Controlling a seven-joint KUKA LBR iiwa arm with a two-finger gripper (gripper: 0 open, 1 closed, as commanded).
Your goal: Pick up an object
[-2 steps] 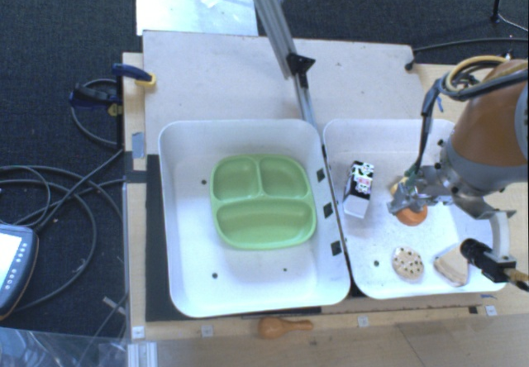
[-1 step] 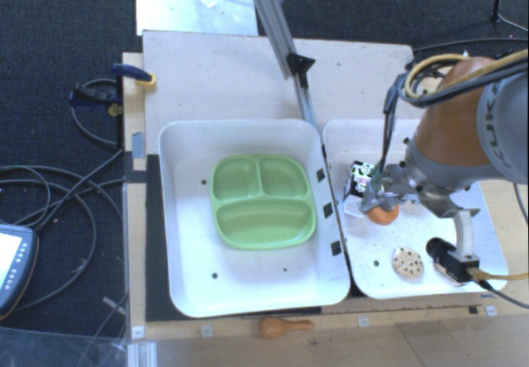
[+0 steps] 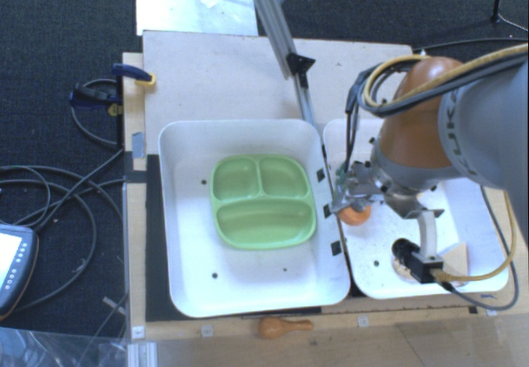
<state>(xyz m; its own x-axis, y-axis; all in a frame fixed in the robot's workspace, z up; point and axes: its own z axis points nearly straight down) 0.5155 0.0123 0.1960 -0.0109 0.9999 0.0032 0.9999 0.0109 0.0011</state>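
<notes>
Overhead slanted view of the worktop (image 3: 223, 76) with two shallow white bins side by side. The left bin (image 3: 178, 216) holds a green divided tray (image 3: 263, 202), lying flat near its middle; the tray has two smaller compartments on the far side and one long compartment on the near side. The arm (image 3: 463, 126) reaches in from the right and hangs over the right bin (image 3: 475, 225). Its hand (image 3: 354, 198) is low over the left part of that bin, close to the wall shared with the left bin. A small orange object (image 3: 356, 215) lies directly at the near side of the hand, partly covered by it. Whether the hand is released or clenched cannot be told, nor whether it grips the orange object. A pale tan wedge (image 3: 456, 258) rests in the near right part of the same bin, well apart from the orange object. Outside the bins, a brown pear-shaped piece (image 3: 285, 326) lies on the front strip of the worktop. A blue clamp (image 3: 124, 76) sits at the worktop's far left edge. A slim metal pole (image 3: 273, 18) crosses the far side at a slant.
</notes>
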